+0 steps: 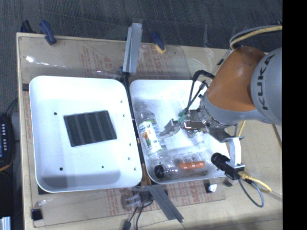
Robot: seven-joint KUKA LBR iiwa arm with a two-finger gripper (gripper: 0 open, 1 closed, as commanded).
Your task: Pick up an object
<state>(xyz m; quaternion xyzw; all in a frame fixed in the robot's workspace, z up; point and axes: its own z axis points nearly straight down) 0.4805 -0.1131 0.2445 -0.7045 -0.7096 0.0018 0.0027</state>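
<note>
Clear plastic bottle point(149, 131) with a green-orange label lies mid-frame in the right bin point(163, 87); gripper point(171, 127) beside it, grip unclear.

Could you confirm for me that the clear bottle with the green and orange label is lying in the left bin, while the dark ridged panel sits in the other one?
Not quite: the camera view shows the bottle lying in the right bin, near its left wall. The dark ridged panel sits in the other one, the left bin.
</note>
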